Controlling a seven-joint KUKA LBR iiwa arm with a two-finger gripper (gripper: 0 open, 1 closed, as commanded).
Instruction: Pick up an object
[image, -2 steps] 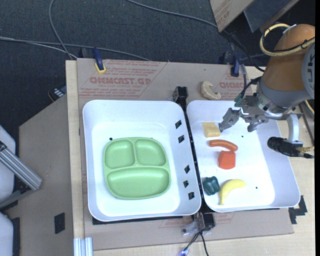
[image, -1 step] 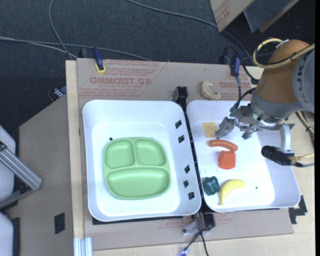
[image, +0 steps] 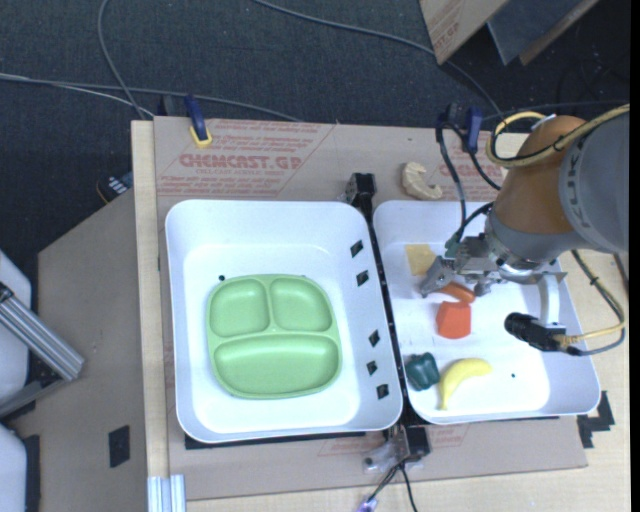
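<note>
The robot's hand hangs low over the right bin, right above an orange block, and it looks like it is going for that block. The metal fingers sit at the block's top edge, but the arm covers them, so I cannot tell if they are apart or together, or if they hold anything. The small things are all in the right bin because that is the bin to pick from: a yellow banana near the front, a dark green thing just beside it, and a pale yellow piece near the back. The left bin holds a green tray with three parts. A tan thing lies on the counter behind the bins, too small to name
</note>
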